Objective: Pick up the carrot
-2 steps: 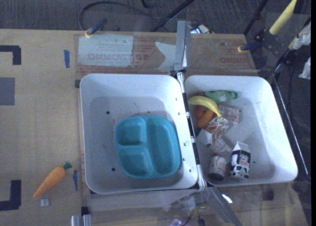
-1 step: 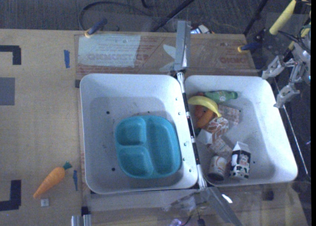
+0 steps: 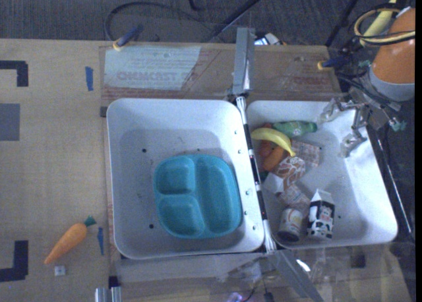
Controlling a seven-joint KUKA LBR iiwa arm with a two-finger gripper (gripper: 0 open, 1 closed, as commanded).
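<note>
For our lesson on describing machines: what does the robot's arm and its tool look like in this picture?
The arm shows a rounded orange band over a grey section, with yellow and black cables looped above it. The tool is bare silvery metal, a thin open framework ending in slim fingers.

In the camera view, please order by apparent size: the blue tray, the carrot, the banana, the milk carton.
1. Blue tray, clearly largest.
2. Carrot and banana: they look alike in length, so I do not rank them.
3. Milk carton, smallest.
</note>
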